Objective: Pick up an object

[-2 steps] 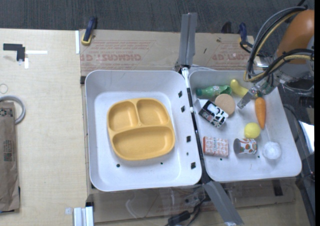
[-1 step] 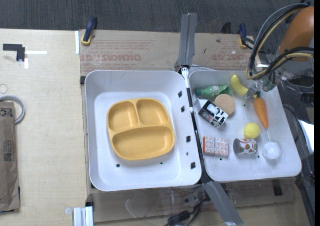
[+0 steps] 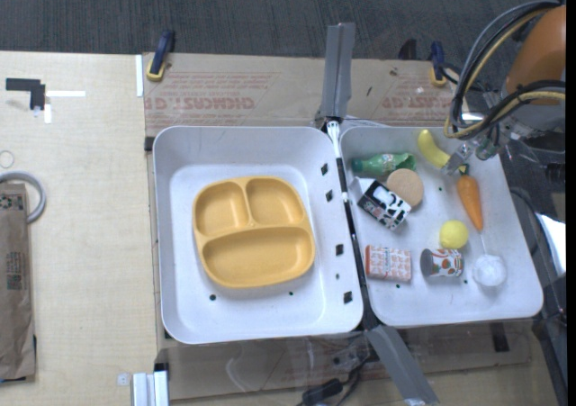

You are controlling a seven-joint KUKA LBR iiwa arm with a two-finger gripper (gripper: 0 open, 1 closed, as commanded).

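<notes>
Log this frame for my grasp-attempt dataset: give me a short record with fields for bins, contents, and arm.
left bin: holds a yellow divided plate
right bin: banana, green packet, carrot, tan disc, black-and-white carton, yellow ball, red patterned box, small cup, white ball
arm: at the right bin's top right corner
gripper: beside banana and carrot, nothing seen held

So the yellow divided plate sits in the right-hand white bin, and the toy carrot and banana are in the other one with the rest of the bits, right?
Not quite. The camera view shows the yellow divided plastic plate in the left white bin, not the right. The orange toy carrot and yellow toy banana lie in the right white bin with the other small items, as you said.
</notes>
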